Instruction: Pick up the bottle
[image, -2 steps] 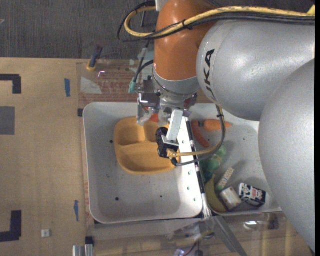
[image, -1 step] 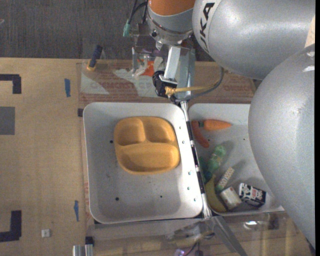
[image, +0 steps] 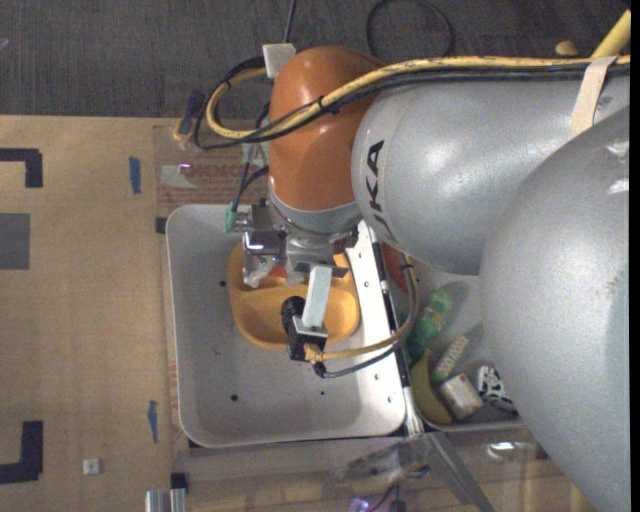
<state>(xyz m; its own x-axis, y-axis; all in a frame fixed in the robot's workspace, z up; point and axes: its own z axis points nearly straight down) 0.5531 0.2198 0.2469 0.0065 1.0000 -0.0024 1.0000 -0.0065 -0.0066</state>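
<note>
Two white bins sit side by side on the desk (image: 80, 330). Over the left bin (image: 200, 330), the hand (image: 270, 262) hangs above a yellow bowl (image: 262, 325); its grip I cannot tell. What looks like the green bottle (image: 432, 318) lies in the right bin (image: 470, 425), among clutter.

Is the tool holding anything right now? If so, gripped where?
Cannot tell. The tool sits low over a yellow bowl in the left bin, with the wrist blocking its tips. The green bottle lies in the right bin, apart from the tool.
</note>
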